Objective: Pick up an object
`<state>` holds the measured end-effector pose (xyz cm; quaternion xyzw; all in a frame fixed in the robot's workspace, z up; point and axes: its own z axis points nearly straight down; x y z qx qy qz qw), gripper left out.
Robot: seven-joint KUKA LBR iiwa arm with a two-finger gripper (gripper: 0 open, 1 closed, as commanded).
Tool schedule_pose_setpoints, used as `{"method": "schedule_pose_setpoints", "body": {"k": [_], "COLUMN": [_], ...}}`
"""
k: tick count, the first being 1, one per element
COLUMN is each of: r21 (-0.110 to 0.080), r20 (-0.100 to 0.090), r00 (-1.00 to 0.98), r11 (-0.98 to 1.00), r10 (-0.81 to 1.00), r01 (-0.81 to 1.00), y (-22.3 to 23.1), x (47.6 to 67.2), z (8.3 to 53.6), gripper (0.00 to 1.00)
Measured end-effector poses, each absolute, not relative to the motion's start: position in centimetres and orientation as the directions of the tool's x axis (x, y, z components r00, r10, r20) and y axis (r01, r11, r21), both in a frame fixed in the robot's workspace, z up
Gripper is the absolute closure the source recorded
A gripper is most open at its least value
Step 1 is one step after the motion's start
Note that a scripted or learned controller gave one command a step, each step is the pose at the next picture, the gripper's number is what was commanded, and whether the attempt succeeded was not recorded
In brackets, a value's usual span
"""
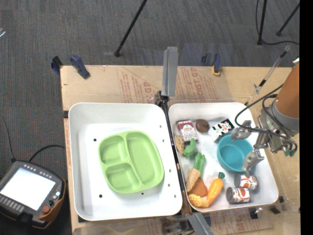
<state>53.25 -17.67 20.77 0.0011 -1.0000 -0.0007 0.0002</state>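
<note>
— One arm (pixel 288 99) reaches in from the right, wrist low over the right bin (pixel 272 180)?

— Yes. Its gripper (pixel 248 143) spreads its fingers (pixel 252 159) around the blue bowl's (pixel 234 154) right rim, pinching nothing. Cans (pixel 238 195) lie nearer.

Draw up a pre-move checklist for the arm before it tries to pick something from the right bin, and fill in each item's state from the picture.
1. End effector over the right bin: ok, it sits at the blue bowl.
2. Fingers open wide enough for a grasp: ok, they straddle the bowl's right side.
3. Object already held: not ok, nothing is lifted between the fingers.
4. Room around the bowl: not ok, two cans lie close below it.
5. Toy carrot and corn away from the fingers: ok.
6. Green divided plate lies in the left bin, out of the way: ok.
</note>
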Motion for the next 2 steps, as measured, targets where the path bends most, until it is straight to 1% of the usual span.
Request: {"method": "schedule_pose_setpoints", "body": {"k": [1, 2], "r21": [0.004, 0.002], "r20": [0.005, 0.003], "r00": [-0.991, -0.998], "r11": [0.991, 0.998], "r10": [-0.136, -0.066], "r01": [-0.136, -0.066], "y": [-12.5, -9.7], "x": [50.2, 50.0], "z": [8.5, 8.7], "gripper": [0.0, 0.0]}}
